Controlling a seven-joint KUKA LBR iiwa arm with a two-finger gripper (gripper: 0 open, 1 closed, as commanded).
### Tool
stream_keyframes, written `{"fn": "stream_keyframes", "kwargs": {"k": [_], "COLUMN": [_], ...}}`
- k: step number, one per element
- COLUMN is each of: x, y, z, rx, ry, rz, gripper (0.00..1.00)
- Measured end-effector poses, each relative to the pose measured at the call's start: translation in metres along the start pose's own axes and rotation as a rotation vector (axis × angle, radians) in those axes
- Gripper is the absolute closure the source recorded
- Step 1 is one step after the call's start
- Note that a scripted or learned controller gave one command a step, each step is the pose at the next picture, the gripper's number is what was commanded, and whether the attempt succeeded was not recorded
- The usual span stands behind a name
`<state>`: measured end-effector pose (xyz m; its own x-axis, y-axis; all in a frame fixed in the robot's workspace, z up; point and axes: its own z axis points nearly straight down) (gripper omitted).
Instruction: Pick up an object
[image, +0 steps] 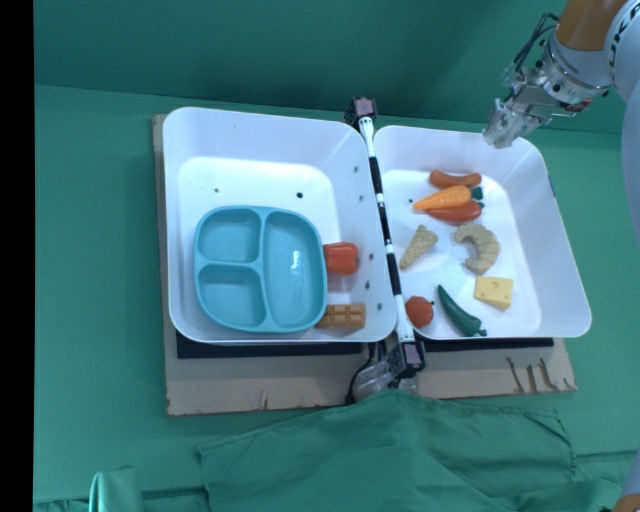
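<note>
My gripper (505, 128) hangs above the far rim of the right bin (560, 270), with nothing seen between its fingers. In that bin lie a sausage (454, 179), a carrot (445, 198), a red-orange pepper (458, 213), a tan wedge (419, 246), a breaded shrimp-like piece (479, 246), a cheese block (494, 291), a green chili (459, 312) and a tomato (419, 311). The carrot lies about a hand's width in front of the gripper.
The left bin (200, 135) holds a blue divided plate (260, 267), a red piece (341, 258) and an orange waffle-like block (343, 317). A black-and-white divider bar (384, 215) runs between the bins. Green cloth (400, 450) lies bunched at the front.
</note>
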<state>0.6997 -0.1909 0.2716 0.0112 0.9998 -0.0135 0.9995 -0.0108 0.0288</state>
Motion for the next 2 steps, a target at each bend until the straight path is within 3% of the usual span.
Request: {"fn": "stream_keyframes", "kwargs": {"k": [1, 2], "x": [0.013, 0.002], "y": [-0.003, -0.056], "z": [0.088, 0.041], "rx": [0.036, 0.025], "ry": [0.008, 0.011], "rz": [-0.008, -0.005], "gripper": [1.0, 1.0]}}
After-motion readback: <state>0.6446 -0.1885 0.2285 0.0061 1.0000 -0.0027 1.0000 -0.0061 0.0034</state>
